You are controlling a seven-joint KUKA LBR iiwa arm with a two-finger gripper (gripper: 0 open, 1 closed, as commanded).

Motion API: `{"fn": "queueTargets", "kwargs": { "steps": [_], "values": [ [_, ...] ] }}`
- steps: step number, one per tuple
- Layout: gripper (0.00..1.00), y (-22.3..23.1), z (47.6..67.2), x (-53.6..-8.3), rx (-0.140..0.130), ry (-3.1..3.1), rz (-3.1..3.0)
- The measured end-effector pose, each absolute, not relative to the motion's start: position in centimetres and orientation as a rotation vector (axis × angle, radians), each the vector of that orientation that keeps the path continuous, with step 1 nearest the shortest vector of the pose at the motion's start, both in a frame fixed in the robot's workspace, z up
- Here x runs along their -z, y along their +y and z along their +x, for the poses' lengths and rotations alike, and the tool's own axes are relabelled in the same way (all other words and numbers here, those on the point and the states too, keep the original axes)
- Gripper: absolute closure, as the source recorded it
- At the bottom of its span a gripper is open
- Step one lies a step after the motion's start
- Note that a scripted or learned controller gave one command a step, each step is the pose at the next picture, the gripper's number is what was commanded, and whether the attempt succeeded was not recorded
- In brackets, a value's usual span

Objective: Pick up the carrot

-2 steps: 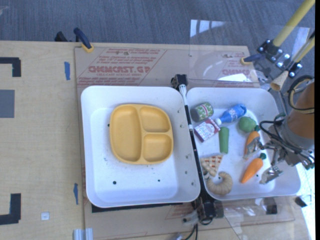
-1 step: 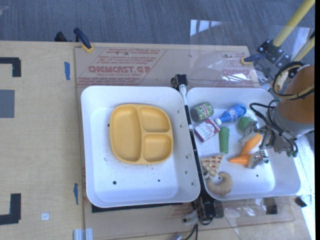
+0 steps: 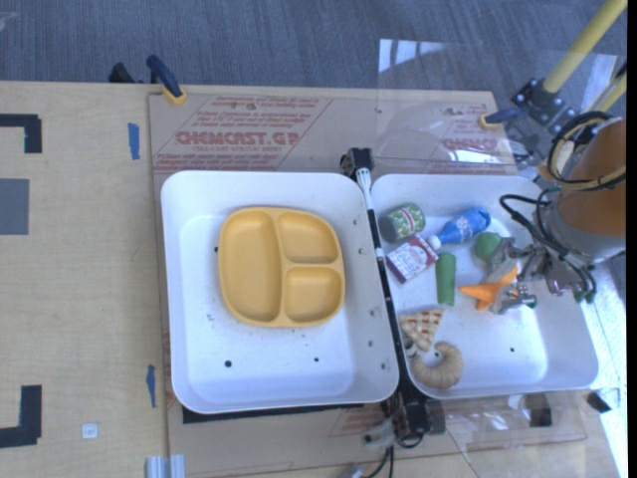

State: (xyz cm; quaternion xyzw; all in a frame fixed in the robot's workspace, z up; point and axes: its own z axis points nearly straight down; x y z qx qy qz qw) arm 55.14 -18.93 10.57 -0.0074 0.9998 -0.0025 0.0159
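One small orange plastic carrot (image 3: 487, 291) is lying left-right just beside my gripper (image 3: 518, 289), which I'm steadying; its clamping state I cannot tell.

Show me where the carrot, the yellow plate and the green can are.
carrot (image 3: 485, 291): camera view, on its orange body.
yellow plate (image 3: 251, 267): camera view, on its large left compartment.
green can (image 3: 401, 221): camera view, on its side.

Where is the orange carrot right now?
The carrot lies in the right bin, toward its right side, just right of the green cucumber, with the gripper at its right end.
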Motion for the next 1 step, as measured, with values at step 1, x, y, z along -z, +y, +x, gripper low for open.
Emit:
{"fn": "queueTargets", "kwargs": {
  "steps": [1],
  "values": [
    [1.0,-13.01,60.38,-20.16,-0.002,3.123,0.012]
  ]
}}
